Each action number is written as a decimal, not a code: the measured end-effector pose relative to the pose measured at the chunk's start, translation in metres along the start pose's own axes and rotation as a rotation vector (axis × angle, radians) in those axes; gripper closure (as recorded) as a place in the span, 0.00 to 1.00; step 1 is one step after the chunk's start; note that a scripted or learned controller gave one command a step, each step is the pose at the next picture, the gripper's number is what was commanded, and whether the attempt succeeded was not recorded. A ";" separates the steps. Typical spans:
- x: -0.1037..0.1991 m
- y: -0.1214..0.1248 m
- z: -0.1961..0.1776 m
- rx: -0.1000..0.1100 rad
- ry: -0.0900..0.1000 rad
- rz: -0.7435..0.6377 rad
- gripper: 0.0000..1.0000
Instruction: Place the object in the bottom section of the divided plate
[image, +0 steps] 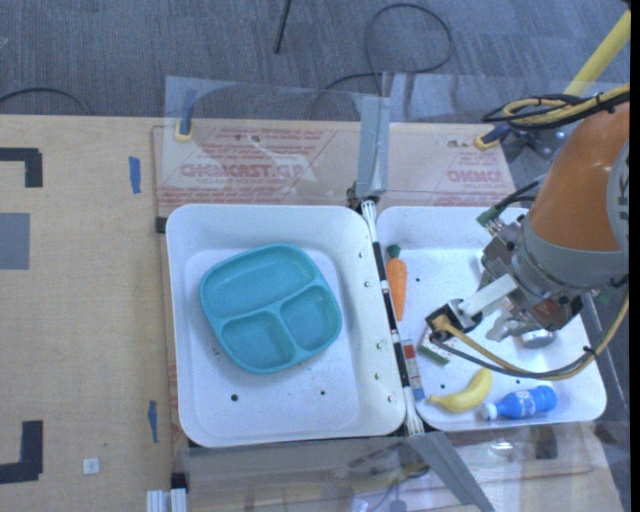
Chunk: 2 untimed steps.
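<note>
My gripper (522, 328) hangs low over the right bin (445, 240), and from this slant I cannot tell whether it is open or closed. Nothing shows plainly in its grasp. The task does not name its object, so I weigh the three candidates lying in that bin: a carrot (397, 285) along the inner wall, a banana (462, 393) near the front edge, and a blue bottle (520, 402) just beside the banana. All look to me like light toy pieces of hard, smooth plastic, slippery rather than fragile. The banana's curve and the carrot's taper could let either slide out of a pinch near an end, so I would take hold across the thick middle, the grip square to the long axis. The bottle may roll, so its body is the place to hold, not its cap. The teal divided plate (210, 285) waits in the left bin (300, 400), well apart, its three sections bare.
</note>
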<state>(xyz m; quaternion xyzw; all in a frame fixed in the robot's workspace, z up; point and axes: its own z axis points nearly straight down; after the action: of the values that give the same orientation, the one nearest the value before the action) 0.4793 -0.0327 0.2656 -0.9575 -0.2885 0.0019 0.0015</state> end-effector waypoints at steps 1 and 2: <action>0.077 -0.045 0.023 -0.003 0.001 -0.178 1.00; 0.116 -0.130 0.061 -0.001 -0.002 -0.208 1.00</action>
<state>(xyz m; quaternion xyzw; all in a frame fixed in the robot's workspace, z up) 0.5038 0.1394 0.2046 -0.9223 -0.3865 0.0024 0.0011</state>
